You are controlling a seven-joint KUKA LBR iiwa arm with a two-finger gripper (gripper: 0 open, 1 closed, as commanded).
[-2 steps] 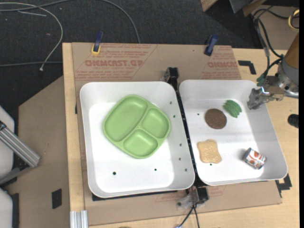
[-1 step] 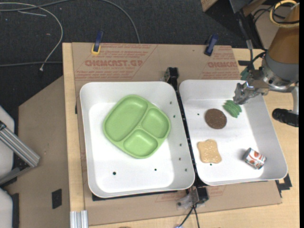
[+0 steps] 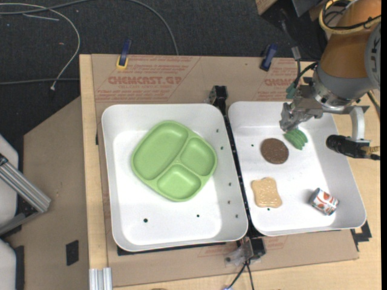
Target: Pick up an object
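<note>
Cardboard bench top [image 3: 151, 77] printed "CHEMCAST GP"

Grey arm [image 3: 344, 59] reaches in from the right, gripper [image 3: 292, 123] lowered

Two smooth white plastic bins [image 3: 121, 222] sit on printed brown cardboard [image 3: 151, 77]. A matt green plastic divided plate [image 3: 174, 160] lies beside a rough brown cookie [image 3: 274, 151] and a glossy can [image 3: 324, 201].
</note>
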